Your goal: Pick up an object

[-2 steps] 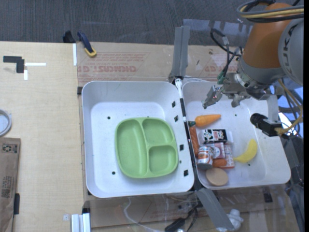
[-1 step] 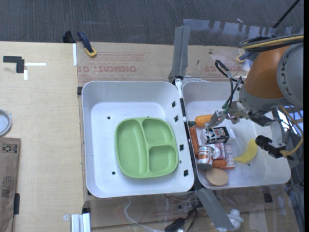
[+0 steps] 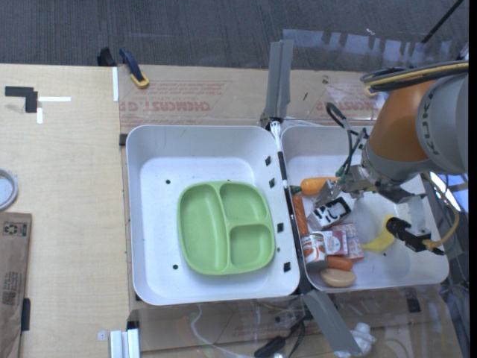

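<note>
My gripper (image 3: 333,194) hangs low in the right bin (image 3: 406,273), over its left half. Directly under it lies a small black-and-white object (image 3: 332,213); whether the two touch cannot be told. An orange carrot-like piece (image 3: 313,186) lies just left of the gripper. A reddish sausage (image 3: 299,215) runs along the bin's left wall. Nearer the front are a printed food packet (image 3: 333,243), a small red-orange piece (image 3: 340,262) and a tan bread roll (image 3: 338,277). A yellow banana-like piece (image 3: 380,239) lies to the right, below the arm.
The left bin (image 3: 138,200) holds a green divided plate (image 3: 227,227). The grey arm with its orange band (image 3: 399,129) crosses the right bin's far right side, with cables and a black fitting (image 3: 406,233) hanging there. A grey divider post (image 3: 279,80) stands behind the bins.
</note>
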